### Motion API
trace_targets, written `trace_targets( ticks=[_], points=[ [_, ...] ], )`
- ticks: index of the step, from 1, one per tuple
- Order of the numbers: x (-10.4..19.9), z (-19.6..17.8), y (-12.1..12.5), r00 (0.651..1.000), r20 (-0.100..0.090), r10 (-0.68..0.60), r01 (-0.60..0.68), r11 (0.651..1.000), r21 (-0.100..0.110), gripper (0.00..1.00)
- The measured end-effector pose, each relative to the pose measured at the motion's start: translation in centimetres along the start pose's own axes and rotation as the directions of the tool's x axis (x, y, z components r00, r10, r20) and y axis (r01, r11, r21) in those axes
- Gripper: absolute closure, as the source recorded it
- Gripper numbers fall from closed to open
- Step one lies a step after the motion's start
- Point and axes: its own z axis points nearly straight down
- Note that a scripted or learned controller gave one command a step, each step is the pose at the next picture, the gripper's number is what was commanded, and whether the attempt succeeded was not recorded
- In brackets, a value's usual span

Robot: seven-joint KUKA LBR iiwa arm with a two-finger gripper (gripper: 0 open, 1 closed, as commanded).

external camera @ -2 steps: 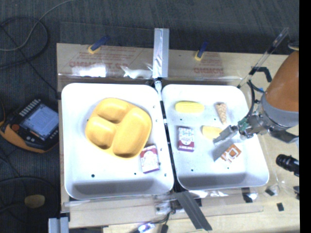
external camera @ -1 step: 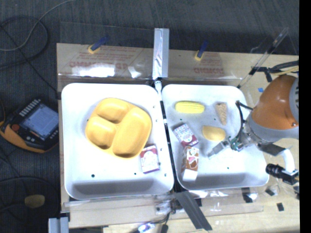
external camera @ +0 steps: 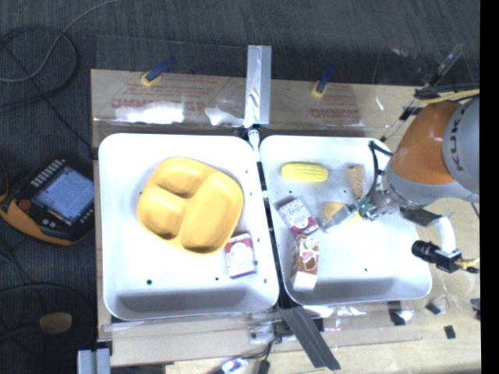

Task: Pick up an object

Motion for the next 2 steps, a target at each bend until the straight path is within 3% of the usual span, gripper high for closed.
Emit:
trace_targets(
  ticks=[1, 2],
  points=[
    [0.5, 0.1, 6.5, 0.984, 0.002, 0.176, -0.176, 0.984, 0.0, 0.0],
    [0.5, -1.0, 6.6, 0.985, 0.004, 0.175, -0.175, 0.985, -0.002, 1.0]
  ],
)
